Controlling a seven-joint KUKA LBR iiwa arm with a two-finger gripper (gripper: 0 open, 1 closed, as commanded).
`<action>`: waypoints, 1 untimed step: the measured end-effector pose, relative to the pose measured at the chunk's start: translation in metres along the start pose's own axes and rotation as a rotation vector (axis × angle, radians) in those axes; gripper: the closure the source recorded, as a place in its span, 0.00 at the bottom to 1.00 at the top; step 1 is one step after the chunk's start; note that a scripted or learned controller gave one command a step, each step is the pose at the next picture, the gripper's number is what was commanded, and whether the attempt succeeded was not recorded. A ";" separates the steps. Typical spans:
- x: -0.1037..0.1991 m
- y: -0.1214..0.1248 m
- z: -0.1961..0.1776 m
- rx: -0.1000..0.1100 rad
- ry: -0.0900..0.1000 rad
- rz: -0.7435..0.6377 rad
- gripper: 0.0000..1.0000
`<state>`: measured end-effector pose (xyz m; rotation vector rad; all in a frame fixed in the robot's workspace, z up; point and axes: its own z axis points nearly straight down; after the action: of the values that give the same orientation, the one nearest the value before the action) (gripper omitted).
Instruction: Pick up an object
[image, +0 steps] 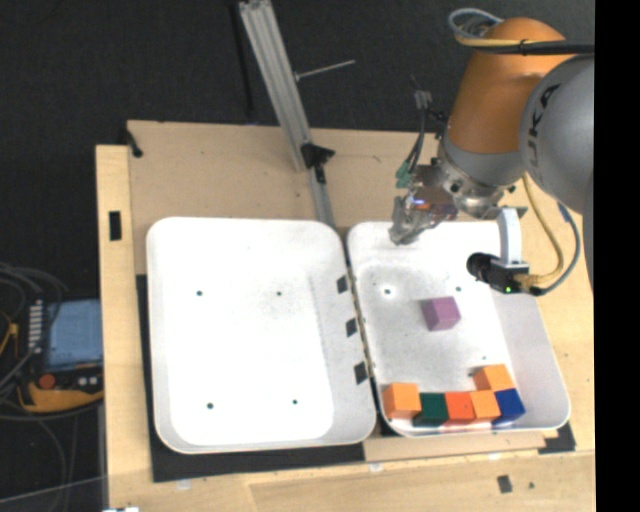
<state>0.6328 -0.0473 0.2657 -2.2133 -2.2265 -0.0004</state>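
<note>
Two white bins sit side by side on the tabletop (240, 165), and we see the arm (510, 100) reaching in from the right, its wrist bent down so the gripper (405, 232) hangs over the far-left corner of the right bin (530, 330). Whether it is released or clenched we cannot tell. Nearer the camera than the gripper, and slightly right of it, a purple block (440, 313) lies alone, roughly cubic with no clear long axis, its edges turned slightly off the bin's walls. Further off still, coloured blocks (455, 403) line the near wall.
</note>
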 end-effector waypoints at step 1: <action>0.039 -0.015 0.005 0.000 -0.001 0.000 1.00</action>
<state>0.6175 -0.0083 0.2610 -2.2138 -2.2265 0.0009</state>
